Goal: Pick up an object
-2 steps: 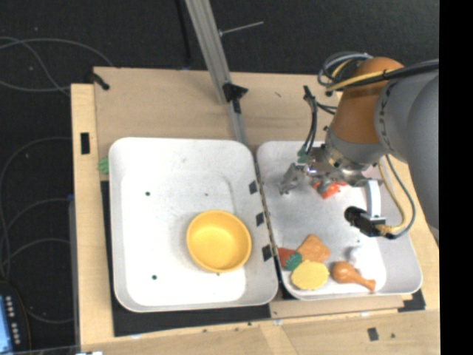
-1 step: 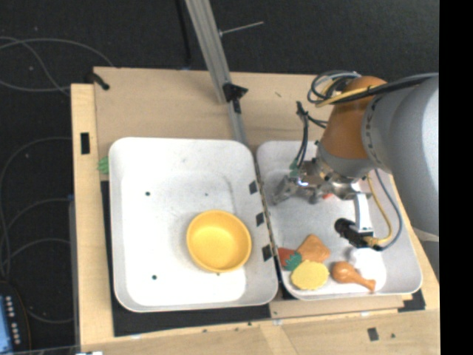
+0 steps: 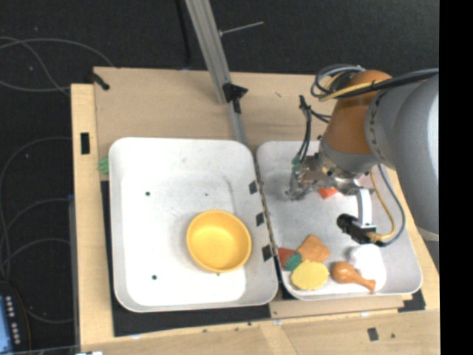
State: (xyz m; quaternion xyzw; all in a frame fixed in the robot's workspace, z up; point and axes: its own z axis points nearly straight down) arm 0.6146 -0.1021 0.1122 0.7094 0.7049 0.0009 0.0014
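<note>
Toys lie bunched at the near edge of the right bin [image 3: 399,198]: an orange wedge [image 3: 314,248], a yellow disc [image 3: 309,275] just in front of it, a small green piece [image 3: 294,260] and a red piece [image 3: 284,255] touching at the disc's left, and a brown drumstick [image 3: 350,274] to the disc's right. A white round thing [image 3: 367,257] sits just behind the drumstick, hard to make out against the bin. Farther back in the same bin, the gripper [image 3: 298,189] hangs low over the bin floor, well apart from the bunch; whether it is apart or together I cannot tell. A small red-orange bit [image 3: 326,192] shows just beside it, under the wrist. The left bin [image 3: 148,168] carries a yellow bowl [image 3: 217,240] near its front right. Both bins rest on the worktop [image 3: 162,102].
</note>
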